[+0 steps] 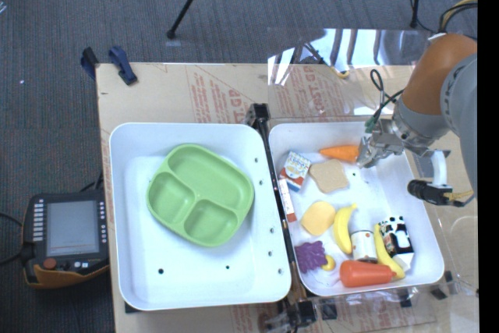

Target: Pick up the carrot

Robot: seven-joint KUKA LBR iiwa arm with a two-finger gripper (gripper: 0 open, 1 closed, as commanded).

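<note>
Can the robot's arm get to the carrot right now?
Probably yes. The gripper is already right at the carrot's thick end, in the right bin. Nothing lies on top of the carrot; the bread slice sits just below it, apart.

Count: 2 white bins, left bin [125, 168] and right bin [425, 234]. Left: 1 green divided plate [200, 194]. Right: 2 carrots, far carrot [339, 154] and near carrot [366, 274]; 2 bananas, one [343, 228] mid-bin, one [384, 249] further right; 1 bread slice [330, 176]; 1 yellow round piece [318, 217]; 1 purple grape bunch [310, 254]; 1 small carton [295, 168]; 1 can [361, 244].
</note>
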